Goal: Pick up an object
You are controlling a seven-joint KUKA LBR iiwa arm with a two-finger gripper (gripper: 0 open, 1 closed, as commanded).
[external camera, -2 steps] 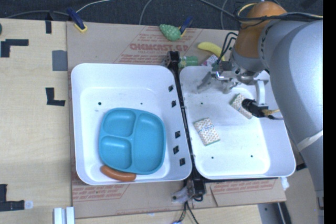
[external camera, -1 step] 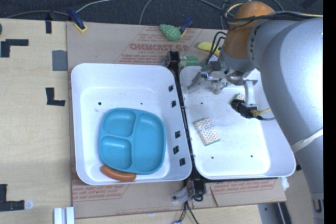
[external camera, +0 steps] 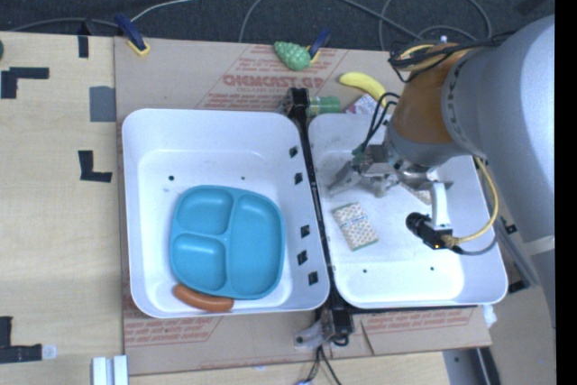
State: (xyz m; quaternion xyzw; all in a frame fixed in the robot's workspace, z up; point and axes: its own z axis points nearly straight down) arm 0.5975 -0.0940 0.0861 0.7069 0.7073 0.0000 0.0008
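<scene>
**Two bins, arm low over the right one**

The gripper (external camera: pixel 353 176) reaches into the right bin (external camera: pixel 469 284), its metal fingers (external camera: pixel 341 180) spread apart with nothing between them. A small patterned packet (external camera: pixel 355 224) lies flat on the bin floor just below the fingertips, apart from them. In the left bin (external camera: pixel 144 140) sits a blue divided plate (external camera: pixel 226 240), with an orange sausage (external camera: pixel 203 298) against its lower edge.

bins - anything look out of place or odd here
Two things lie on the bench outside the bins: a yellow banana and a green toy, behind the right bin. An orange sausage sits off the blue plate.
</scene>
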